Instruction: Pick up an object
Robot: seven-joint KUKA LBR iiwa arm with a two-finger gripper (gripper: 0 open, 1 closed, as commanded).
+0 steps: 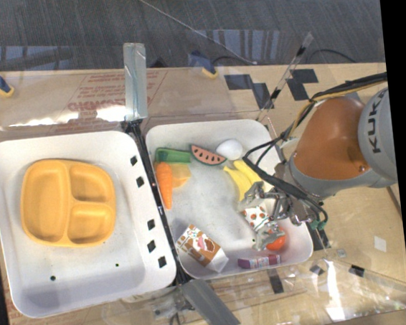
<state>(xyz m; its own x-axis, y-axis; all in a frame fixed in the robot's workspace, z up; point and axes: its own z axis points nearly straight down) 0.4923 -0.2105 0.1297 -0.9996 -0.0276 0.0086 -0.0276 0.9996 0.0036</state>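
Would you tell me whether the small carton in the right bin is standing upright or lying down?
Lying down: the carton rests tipped on its side on the right bin's floor, near the front-left corner.

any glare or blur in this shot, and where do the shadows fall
In the camera view, glare streaks the clear plastic sheet behind the bins; the gripper region is soft and cluttered, its detail hard to read; the yellow tray is evenly lit, with a faint shadow in the left bin lower corner.
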